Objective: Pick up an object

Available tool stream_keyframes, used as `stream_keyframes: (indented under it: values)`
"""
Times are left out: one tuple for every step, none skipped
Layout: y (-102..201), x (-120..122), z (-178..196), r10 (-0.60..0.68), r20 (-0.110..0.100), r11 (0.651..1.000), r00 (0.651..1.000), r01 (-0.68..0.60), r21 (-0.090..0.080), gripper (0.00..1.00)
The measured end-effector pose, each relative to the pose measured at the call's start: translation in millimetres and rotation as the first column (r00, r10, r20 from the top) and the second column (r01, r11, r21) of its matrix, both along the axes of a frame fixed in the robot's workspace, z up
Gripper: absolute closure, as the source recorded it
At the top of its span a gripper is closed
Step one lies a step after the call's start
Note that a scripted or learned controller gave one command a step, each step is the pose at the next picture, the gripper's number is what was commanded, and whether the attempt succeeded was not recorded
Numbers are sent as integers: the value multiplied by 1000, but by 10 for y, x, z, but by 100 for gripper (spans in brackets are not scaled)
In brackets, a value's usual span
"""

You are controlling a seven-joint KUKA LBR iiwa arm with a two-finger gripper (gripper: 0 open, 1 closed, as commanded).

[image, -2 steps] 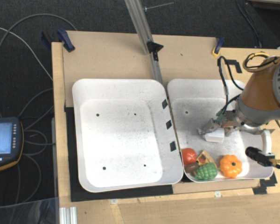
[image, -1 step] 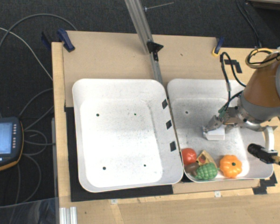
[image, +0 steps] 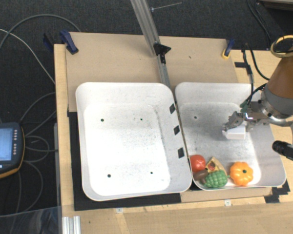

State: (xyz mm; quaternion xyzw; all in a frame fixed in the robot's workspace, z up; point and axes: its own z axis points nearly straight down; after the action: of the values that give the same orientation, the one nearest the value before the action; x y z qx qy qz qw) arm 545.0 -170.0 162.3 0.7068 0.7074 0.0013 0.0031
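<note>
Along the front edge of the right bin (image: 205,101) lie a red tomato (image: 198,163), a knobbly green piece (image: 216,179), an orange pumpkin (image: 241,173) and a small brown and yellow wedge (image: 214,165). My gripper (image: 235,128) hangs over the middle right of this bin, reaching in from the right. It is well behind the pumpkin and apart from all the objects. Nothing of the objects is seen in it.
The left bin (image: 122,140) lies beside the right one, with a raised rim between them. A metal pole (image: 145,21) slants down to the back of that rim. Cables (image: 251,67) trail at the back right, and a pendant (image: 5,147) lies far left.
</note>
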Motion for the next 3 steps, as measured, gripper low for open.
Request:
stream_keyframes:
  values:
    - [-103,-7,575,-1,1,1000,1000,1,0,100]
    - [-103,4,864,1,-2,1000,1000,-1,1,100]
    - [440,103,742,6,-8,1000,1000,-6,6,100]
